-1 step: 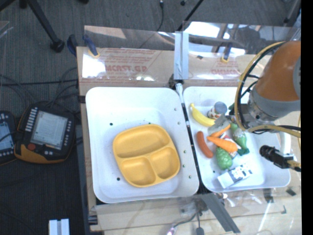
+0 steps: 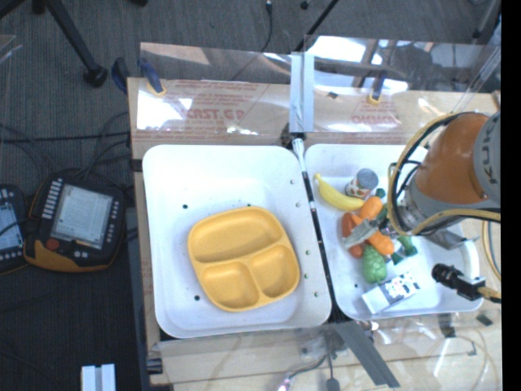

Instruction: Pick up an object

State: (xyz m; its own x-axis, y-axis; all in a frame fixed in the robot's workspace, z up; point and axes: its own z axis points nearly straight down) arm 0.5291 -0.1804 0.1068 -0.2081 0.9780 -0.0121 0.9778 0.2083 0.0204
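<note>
On the counter, the left bin (image 2: 163, 218) carries a yellow divided plate (image 2: 242, 257) lying flat near its middle, with none of the small items on it or beside it. Across the central rim, the right bin (image 2: 346, 304) holds every candidate object in one cluster: a banana (image 2: 338, 195) closest to that rim, a small grey-capped item (image 2: 364, 179) just beyond the banana, orange carrot-like pieces (image 2: 370, 212) below it, a green toy vegetable (image 2: 374, 265) lower still, and a white box (image 2: 391, 292) near the bin's front edge. The claw (image 2: 383, 233) is down among the orange pieces to the right of the banana, but the wrist and cables hide it, so I cannot tell how it is set. Nothing looks raised off the bin floor; judging from this, the pick is at the reaching stage, with grasp and lift left.
</note>
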